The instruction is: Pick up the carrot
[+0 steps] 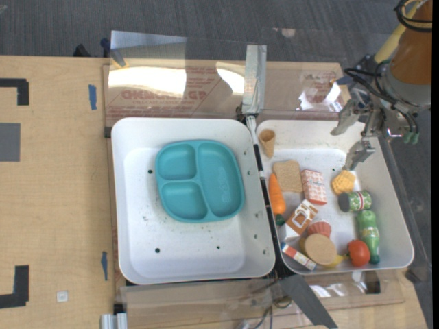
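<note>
The carrot (276, 195) is a slim orange piece lying lengthwise against the left wall of the right bin (401, 214), just left of a slice of toast (288, 175). My gripper (350, 141) hangs over the bin's far right part, well to the right of the carrot and above the yellow corn (343, 181). Its two fingers are spread apart and nothing sits between them, so it is open.
The right bin also holds a small tan cup (266, 142), a red-and-white carton (313, 186), an orange box (302, 218), a round bun (321, 249), a tomato (358, 252), a green can (359, 201) and a green bottle (369, 229). A teal divided plate (200, 180) lies in the left bin (134, 218).
</note>
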Robot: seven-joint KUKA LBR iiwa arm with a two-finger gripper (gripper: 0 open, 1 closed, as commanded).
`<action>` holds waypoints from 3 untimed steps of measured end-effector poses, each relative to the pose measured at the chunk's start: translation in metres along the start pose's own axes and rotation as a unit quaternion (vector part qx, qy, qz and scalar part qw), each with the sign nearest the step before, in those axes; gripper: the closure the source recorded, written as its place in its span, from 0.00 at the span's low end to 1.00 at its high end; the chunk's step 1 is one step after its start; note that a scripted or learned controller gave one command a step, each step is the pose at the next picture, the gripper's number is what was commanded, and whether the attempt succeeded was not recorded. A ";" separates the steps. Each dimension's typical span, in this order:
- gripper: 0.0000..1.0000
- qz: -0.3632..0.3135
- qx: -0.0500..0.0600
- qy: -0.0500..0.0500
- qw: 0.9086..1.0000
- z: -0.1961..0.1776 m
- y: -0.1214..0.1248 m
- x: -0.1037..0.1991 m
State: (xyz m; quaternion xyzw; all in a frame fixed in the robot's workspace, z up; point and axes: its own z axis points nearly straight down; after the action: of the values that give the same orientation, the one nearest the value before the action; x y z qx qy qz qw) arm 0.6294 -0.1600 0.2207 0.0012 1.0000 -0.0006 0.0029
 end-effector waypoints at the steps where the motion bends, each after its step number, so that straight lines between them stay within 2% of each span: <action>1: 0.00 0.035 -0.002 0.005 0.999 0.090 -0.029 0.027; 2: 0.00 0.097 0.000 -0.002 0.995 0.132 -0.031 0.004; 3: 0.00 0.212 0.000 0.000 0.977 0.133 -0.047 0.025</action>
State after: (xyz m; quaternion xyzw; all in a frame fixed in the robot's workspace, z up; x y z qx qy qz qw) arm 0.6049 -0.2068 0.0880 0.2129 0.9771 0.0002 0.0029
